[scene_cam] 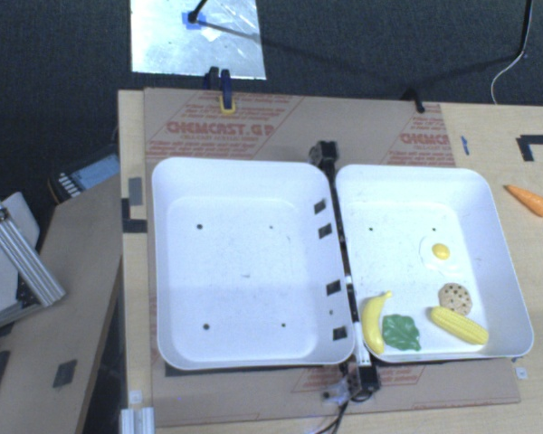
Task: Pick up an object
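Observation:
The right bin (475,188) holds several toy foods near its front. A yellow banana (374,323) lies along the left wall, with a green leafy piece (402,333) right beside it. A yellow corn cob (459,325) lies at the front right, and a round brown cookie (454,297) sits just behind it. A fried egg with a yellow yolk (440,251) rests further back.
The left bin (244,260) stands beside the right one on a cardboard sheet (244,125). An orange carrot (531,200) lies on the bench outside the right bin. A blue and yellow clamp (223,89) grips the cardboard's far edge. A metal frame (14,251) stands at the left.

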### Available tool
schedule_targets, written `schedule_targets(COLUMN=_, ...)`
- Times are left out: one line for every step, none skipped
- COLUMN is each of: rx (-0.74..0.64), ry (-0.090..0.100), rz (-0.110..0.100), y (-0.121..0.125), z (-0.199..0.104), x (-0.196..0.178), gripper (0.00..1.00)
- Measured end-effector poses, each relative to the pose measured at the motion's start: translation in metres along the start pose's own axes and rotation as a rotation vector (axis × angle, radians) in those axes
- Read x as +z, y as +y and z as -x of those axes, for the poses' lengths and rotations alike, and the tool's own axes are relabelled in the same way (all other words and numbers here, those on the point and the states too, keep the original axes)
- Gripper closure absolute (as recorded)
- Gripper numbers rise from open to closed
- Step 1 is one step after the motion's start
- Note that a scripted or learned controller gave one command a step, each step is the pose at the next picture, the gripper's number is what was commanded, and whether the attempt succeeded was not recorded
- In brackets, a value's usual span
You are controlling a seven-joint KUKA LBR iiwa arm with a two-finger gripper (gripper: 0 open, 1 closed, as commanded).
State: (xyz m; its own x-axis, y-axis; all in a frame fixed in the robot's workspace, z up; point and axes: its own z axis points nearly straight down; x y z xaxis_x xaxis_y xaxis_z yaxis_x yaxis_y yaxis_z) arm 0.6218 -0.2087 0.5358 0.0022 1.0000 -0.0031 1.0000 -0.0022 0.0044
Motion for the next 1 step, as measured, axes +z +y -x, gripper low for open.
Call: schedule_targets(rx=-0.008, ry=0.0, rz=0.002, y=0.0483, z=-0.0033, x=-0.0006, gripper=0.0)
